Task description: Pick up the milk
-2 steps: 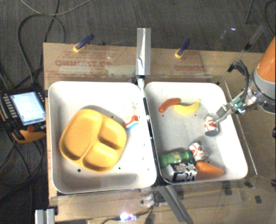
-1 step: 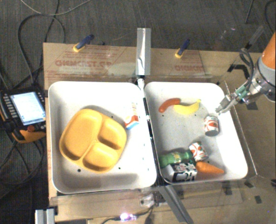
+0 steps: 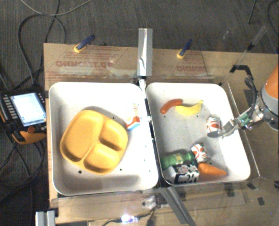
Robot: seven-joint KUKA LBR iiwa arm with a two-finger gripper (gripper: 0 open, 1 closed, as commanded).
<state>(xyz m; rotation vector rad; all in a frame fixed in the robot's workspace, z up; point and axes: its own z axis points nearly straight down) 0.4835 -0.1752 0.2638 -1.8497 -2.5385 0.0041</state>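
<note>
The milk [image 3: 134, 120] is a small white carton with red and blue print. It lies in the left bin [image 3: 59, 98], against the bin's right wall and just beside the yellow divided tray [image 3: 94, 140]. My gripper [image 3: 223, 131] is in the right bin [image 3: 233, 102], near its right wall, low and right next to a red-and-white can [image 3: 214, 124]. The gripper is far to the right of the milk, with the wall between the bins lying between them.
The right bin also holds a red sausage [image 3: 171, 105], a banana [image 3: 189, 108], a second can [image 3: 201, 151], a green bottle [image 3: 177, 160], a dark box [image 3: 184, 173] and a carrot [image 3: 211, 170]. A pendant with a lit screen [image 3: 24, 109] lies left of the bench.
</note>
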